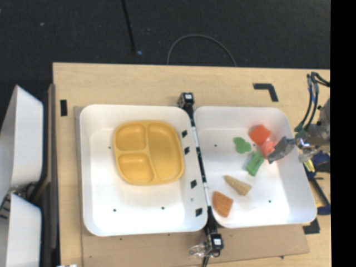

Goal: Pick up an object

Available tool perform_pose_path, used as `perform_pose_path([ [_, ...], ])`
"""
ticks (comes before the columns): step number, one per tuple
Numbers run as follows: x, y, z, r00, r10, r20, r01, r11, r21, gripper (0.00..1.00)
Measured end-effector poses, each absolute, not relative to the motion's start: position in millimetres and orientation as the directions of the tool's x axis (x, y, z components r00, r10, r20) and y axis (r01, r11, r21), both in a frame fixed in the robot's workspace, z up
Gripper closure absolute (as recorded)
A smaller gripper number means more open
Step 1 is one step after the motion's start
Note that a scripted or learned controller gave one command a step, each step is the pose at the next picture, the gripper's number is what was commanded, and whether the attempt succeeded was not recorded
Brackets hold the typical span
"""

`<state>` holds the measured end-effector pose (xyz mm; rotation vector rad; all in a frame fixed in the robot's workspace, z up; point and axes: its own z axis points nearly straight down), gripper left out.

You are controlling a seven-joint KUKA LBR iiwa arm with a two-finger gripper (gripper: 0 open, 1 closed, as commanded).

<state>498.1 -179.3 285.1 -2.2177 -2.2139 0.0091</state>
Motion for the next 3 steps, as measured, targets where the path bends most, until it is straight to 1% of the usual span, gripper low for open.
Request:
perform_pose_path([
  [1,500.1,-178.8,291.1,-0.002,1.0,-0.001,1.0,0.002,0.002,0.0],
  [2,504.9,-185.5,246.5,0.001,1.0,-0.001,1.0,-0.001,-0.001,0.0],
  [3,507.5,-182.9,203.7,0.003,1.0,-0.001,1.0,-0.003,-0.001,0.0],
])
